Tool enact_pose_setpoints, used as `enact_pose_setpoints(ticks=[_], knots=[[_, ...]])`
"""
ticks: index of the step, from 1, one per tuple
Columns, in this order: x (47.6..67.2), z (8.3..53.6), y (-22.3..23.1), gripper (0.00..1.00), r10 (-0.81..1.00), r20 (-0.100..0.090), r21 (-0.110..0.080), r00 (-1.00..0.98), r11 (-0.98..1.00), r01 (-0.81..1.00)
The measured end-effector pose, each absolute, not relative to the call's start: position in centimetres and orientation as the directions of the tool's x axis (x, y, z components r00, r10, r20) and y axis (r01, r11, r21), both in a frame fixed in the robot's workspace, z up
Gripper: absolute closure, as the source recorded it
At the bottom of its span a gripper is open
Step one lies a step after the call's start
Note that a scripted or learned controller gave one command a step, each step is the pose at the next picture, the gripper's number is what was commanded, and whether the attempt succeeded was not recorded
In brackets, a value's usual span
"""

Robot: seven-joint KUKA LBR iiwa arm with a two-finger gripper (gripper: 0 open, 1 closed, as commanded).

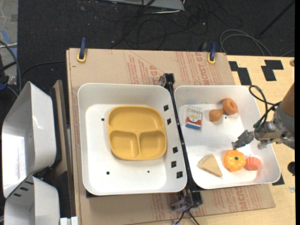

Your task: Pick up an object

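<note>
Camera view gives us the end effector point(244, 139) low over the right bin point(262, 108), reaching in from the right edge. Its dark tip sits just above and a touch right of the orange pumpkin-like toy point(234, 160), which rests near the bin's front, between the tan wedge point(210, 165) and the small red piece point(252, 163). From the tip, the toy lies toward the front and slightly left; it is roundish, so no long axis governs the approach. We judge it the nearest candidate, with the doughnut point(229, 106) well apart. Nothing looks gripped, but at this size we cannot tell whether the tip is spread or closed.
</note>
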State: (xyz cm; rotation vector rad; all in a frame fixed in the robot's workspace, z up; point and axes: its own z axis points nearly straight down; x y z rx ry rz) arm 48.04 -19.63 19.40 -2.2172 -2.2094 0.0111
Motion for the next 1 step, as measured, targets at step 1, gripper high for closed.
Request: enact_pose_setpoints(ticks=[1], knots=[[48.37, 20.02, -19.57, 0.00, 1.000, 0.000, -0.001, -0.001, 0.001, 1.000]])
